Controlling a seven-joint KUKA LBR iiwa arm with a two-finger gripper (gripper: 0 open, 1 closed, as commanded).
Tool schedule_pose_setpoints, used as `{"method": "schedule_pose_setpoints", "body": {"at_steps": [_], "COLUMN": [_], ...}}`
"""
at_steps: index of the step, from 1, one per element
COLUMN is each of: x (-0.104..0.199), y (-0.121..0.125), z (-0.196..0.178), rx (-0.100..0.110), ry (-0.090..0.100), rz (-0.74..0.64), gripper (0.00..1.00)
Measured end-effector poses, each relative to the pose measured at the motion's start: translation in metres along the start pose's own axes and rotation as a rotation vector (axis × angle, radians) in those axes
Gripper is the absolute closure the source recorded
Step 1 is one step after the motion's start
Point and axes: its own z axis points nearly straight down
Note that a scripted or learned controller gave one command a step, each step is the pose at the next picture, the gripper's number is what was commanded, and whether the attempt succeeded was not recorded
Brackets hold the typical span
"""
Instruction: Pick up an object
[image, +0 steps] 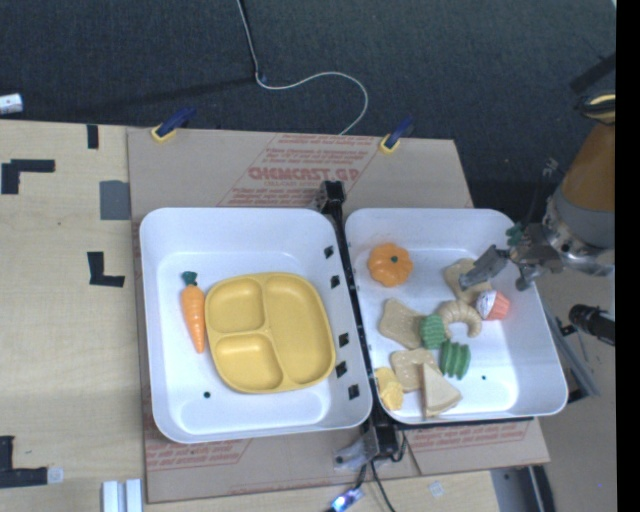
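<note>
The right bin (530, 395) holds several toy foods: an orange pumpkin (390, 264), a tan bread slice (400, 322), a green piece (433, 331), a dark green ridged piece (455, 359), a beige croissant (463, 315), a red and white piece (494, 304), a tan lump (460, 272) and pale wedges (425, 385). My gripper (503, 267) hangs over the right bin's upper right part, just above the red and white piece and beside the tan lump. Its grey fingers (487, 266) look spread, with nothing between them.
The left bin (165, 235) holds a yellow divided plate (270, 330) and a toy carrot (193, 312) to the plate's left. A black clip row runs along the seam between the bins. Cardboard lies under both bins, and a white cable loops behind them.
</note>
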Motion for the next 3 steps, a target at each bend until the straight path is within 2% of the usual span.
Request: {"method": "schedule_pose_setpoints", "body": {"at_steps": [1, 2, 3], "x": [0.000, -0.004, -0.008], "y": [0.003, -0.006, 0.002], "z": [-0.007, 0.046, 0.086], "rx": [-0.013, -0.008, -0.025], "ry": [-0.003, -0.002, -0.009], "rz": [-0.003, -0.003, -0.003], "gripper": [0.00, 0.00, 0.00]}}
